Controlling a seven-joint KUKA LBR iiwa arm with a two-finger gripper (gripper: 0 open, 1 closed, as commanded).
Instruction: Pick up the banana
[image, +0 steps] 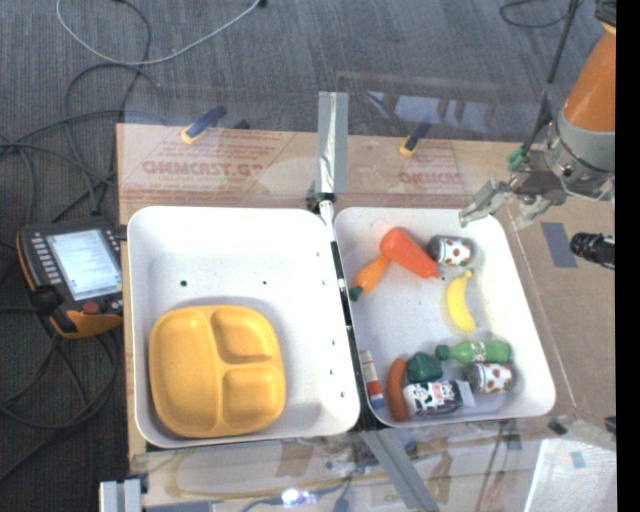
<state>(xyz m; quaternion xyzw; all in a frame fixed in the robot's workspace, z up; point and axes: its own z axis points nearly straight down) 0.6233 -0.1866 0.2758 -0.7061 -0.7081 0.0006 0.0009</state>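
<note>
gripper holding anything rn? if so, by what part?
Nothing held. The gripper is above the right bin's far edge, nothing between its fingers; the banana lies in the bin.

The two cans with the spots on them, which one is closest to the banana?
The can at the far end of the right bin, beside the orange carrot. It lies just above the banana; the other can sits lower down, past the green bottle.

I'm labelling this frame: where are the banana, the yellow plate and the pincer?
banana (460, 302), camera view, middle of the fruit.
yellow plate (216, 370), camera view, centre ridge.
pincer (487, 203), camera view, between the fingertips.
</note>
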